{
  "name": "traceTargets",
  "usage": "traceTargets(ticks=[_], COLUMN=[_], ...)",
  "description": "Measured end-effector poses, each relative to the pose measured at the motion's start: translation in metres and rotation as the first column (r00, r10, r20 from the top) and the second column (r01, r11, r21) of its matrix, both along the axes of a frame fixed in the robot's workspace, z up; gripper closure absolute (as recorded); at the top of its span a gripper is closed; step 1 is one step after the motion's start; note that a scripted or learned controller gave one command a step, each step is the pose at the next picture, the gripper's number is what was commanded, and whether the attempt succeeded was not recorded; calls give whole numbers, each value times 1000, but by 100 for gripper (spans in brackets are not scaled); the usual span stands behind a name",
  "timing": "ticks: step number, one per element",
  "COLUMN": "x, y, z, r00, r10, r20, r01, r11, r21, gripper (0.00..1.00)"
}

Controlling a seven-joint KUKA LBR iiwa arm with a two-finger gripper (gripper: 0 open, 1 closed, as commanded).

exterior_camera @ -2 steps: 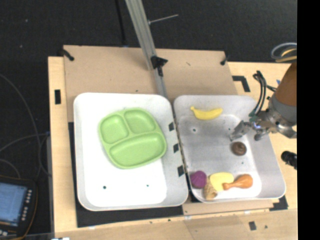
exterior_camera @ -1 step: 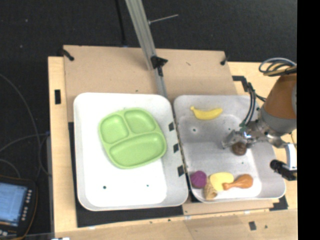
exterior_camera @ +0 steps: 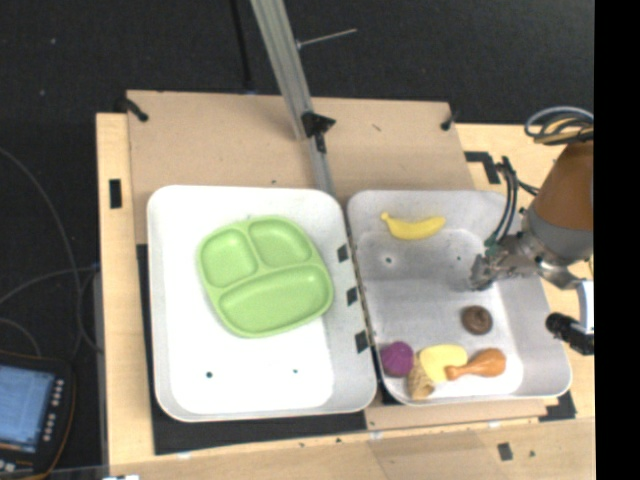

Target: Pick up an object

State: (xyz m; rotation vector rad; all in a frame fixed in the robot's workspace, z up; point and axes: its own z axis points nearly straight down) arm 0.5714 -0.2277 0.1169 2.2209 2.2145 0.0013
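The left bin carries a green divided plate, lying flat in its upper half, well left of the brown round object that serves here as the landmark. That object sits in the right bin, a little right of the bin's middle. Up and to its left, near the bin's far wall, lies a yellow banana. Below and to its left, crowded into the near corner, are a purple ball, a pale yellow piece and an orange drumstick-like toy — a loose scatter, likely dropped rather than arranged. The gripper hangs just above the brown object in the frame, slightly right, probably lining up on it as the likeliest pick. Whether its tips are spread or closed cannot be told — the metal reads as one blur — and nothing shows between them.
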Motion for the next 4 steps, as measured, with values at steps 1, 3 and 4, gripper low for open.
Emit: traceTargets(ticks=[1, 3, 4], x=[-3, 5, 13], y=[7, 4, 50], z=[54, 118, 128], r00=[1000, 1000, 1000], r10=[6, 7, 10], r20=[2, -1, 0], r01=[-6, -7, -10], r11=[1000, 1000, 1000], r21=[1, 1, 3], gripper=[100, 100, 100])
